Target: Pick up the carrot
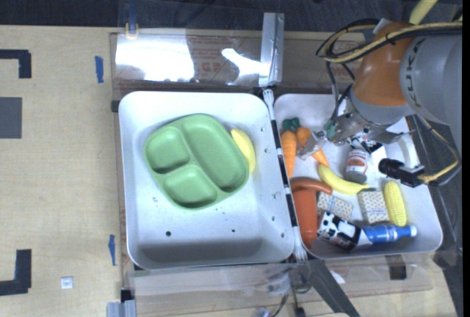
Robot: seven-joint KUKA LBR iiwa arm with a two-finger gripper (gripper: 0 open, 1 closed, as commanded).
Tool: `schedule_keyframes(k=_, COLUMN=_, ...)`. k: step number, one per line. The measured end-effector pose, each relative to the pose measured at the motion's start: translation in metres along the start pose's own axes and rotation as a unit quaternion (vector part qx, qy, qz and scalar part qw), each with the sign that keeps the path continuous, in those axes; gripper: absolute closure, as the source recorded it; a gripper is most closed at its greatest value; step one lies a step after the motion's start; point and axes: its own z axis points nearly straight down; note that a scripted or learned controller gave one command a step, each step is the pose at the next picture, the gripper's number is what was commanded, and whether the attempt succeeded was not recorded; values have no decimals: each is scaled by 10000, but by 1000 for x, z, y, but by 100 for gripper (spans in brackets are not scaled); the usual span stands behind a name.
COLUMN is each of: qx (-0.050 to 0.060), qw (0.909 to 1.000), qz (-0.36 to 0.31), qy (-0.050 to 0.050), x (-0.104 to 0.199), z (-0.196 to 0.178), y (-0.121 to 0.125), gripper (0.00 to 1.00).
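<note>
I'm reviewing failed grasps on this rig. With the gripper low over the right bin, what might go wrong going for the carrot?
1. The carrot lies along the right bin's left wall, so a finger may hit the wall instead of closing around it.
2. A second, smaller carrot lies right beside it, close to the gripper; the wrong one may be grabbed.
3. The banana and sausage crowd the carrot's lower end and may be nudged.
</note>
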Motion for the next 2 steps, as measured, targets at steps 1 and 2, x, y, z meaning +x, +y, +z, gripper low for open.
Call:
schedule_keyframes(k=1, qx=-29, qw=10000, qz=16, qy=-9, x=-2, z=-12, y=1, gripper=100)
schedule_keyframes(k=2, qx=-6, qw=9987, qz=-502, qy=-13, x=-20, z=-161, y=38, gripper=100)
